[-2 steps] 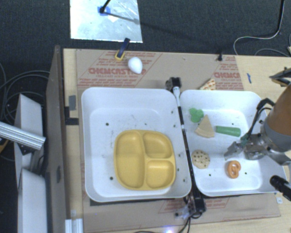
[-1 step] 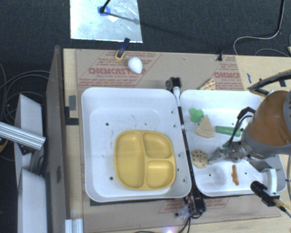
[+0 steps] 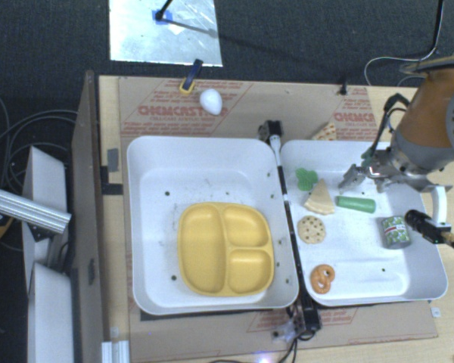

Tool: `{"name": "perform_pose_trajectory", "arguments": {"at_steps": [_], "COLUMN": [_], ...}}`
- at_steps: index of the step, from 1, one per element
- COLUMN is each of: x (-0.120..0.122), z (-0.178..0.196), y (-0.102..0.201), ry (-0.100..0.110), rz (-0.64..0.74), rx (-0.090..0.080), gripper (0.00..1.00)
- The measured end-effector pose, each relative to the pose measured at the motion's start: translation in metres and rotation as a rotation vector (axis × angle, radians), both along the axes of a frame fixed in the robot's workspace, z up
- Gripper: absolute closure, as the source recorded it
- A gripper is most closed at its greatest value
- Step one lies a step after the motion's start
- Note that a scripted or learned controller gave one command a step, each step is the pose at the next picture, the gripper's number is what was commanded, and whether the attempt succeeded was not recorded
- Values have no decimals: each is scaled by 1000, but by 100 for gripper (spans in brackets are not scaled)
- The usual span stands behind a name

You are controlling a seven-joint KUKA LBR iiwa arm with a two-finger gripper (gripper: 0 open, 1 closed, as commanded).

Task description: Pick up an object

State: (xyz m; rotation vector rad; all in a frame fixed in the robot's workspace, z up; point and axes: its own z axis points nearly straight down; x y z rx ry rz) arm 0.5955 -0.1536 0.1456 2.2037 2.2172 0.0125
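Bench, two white bins | gripper [image 3: 357,177] in right bin [image 3: 420,278], fingers spread, holding nothing | we see green cylinder [image 3: 356,203] just beneath, cheese wedge [image 3: 319,200] touching its left end | risk: cylinder rolls, wedge snags.

Dark carpet floor [image 3: 45,36]; cardboard-topped bench [image 3: 287,100]; perhaps foil sheet [image 3: 163,21].

A robotics lab: a robot arm [image 3: 439,119] reaches over a cardboard-covered bench [image 3: 234,100] bearing two white bins [image 3: 147,157], with loose cables [image 3: 15,138] trailing across dark carpet [image 3: 45,36] and toy food [image 3: 312,230] as test pieces.
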Motion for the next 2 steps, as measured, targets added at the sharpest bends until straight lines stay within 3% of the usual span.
{"name": "perform_pose_trajectory", "arguments": {"at_steps": [1,2], "x": [1,78], "z": [-55,-58], "y": [42,54], "ry": [3,3], "rz": [0,2], "rx": [-1,4], "gripper": [0,0]}}
